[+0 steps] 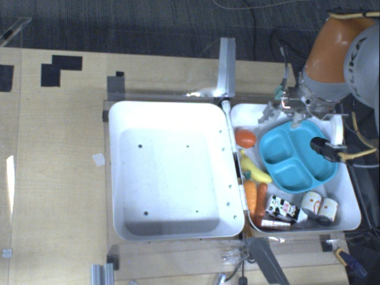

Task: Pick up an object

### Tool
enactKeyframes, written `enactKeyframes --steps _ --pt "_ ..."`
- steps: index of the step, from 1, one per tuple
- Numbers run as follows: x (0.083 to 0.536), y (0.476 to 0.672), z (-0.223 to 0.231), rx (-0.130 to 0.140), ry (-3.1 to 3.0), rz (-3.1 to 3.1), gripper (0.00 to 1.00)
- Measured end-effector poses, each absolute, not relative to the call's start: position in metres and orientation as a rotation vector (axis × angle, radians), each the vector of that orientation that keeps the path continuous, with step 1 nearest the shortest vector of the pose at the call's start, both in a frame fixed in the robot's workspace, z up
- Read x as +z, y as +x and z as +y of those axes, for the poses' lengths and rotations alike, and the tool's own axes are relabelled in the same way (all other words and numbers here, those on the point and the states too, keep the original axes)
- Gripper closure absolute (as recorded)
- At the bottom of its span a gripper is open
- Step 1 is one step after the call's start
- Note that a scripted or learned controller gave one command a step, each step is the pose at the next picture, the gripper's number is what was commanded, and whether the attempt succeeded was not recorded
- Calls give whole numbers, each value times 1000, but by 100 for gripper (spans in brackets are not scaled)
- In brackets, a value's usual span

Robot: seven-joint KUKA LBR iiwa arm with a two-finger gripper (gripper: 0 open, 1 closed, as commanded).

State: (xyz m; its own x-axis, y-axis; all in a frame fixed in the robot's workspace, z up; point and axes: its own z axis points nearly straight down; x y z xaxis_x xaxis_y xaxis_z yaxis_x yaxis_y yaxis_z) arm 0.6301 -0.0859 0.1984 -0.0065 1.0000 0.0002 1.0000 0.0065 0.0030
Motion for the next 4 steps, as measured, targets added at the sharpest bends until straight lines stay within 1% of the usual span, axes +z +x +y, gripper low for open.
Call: enactKeyframes --steps 1,2,3,4 --pt "186 642 -62 7 2377 2050 0" --pt "105 641 -98 8 2223 2213 0" --pt "94 586 -90 27 2101 2311 0" --pt "93 527 -85 31 2075 2332 0"
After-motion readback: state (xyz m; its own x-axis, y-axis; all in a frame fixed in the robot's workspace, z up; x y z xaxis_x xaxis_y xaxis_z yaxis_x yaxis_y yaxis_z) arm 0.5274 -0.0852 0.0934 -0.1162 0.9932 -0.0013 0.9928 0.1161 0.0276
